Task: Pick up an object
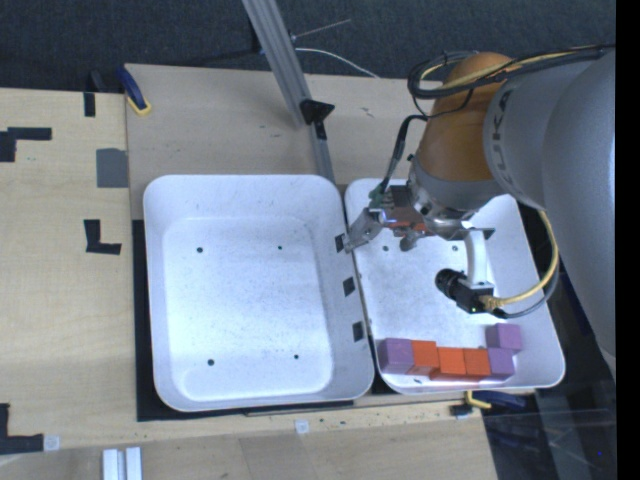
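Reaching in from the right, the grey KUKA arm with the orange band (470, 118) hangs over the upper half of the right shallow white plastic bin (535, 268), wrist pointing down at the bin floor. Two-finger gripper (408, 230) sits low near that bin's upper-left corner, close to the divider between the bins; can't tell if it's open or closed, the wrist body blocks it. Nothing visible between its tips. Yellow and black cables loop off the wrist, with a black fitting on a white bracket (466, 288) hanging just below it.

Left shallow white plastic bin (160, 218) lies beside it, rims touching.

Row of small foam blocks (452, 360) lies along the right bin's near wall: purple cube at left, orange blocks in the middle, purple blocks at the right end, touching each other. Well apart from the gripper.
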Action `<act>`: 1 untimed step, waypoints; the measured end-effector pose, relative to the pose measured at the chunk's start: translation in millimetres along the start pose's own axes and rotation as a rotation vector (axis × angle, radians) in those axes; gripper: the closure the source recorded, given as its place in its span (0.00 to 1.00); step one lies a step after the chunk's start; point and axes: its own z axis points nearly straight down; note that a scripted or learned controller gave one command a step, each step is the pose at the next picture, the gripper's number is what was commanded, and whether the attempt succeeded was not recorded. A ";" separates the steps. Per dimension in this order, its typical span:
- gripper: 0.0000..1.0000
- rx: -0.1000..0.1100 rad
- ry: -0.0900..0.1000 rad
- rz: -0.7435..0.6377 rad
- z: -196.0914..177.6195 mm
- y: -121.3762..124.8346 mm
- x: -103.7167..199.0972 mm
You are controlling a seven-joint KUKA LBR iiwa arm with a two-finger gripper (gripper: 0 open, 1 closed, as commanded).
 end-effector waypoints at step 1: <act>0.00 -0.002 -0.002 0.005 -0.3 43.5 -9.9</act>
